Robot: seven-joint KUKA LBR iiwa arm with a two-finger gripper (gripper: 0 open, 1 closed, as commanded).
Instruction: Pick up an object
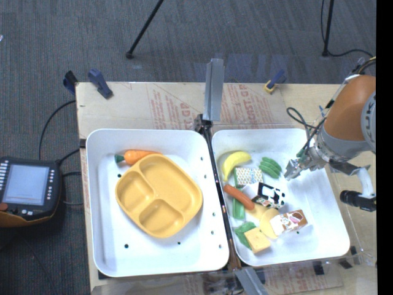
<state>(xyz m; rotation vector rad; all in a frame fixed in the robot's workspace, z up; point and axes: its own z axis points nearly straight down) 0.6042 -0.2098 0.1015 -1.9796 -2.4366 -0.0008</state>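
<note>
Your gripper hangs over the right bin, near the pea pod. Whether it's clenched, you can't tell.

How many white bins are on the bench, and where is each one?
2. The left bin holds a yellow tray and a carrot. The right bin holds the pile of toy food, beside the tool.
</note>
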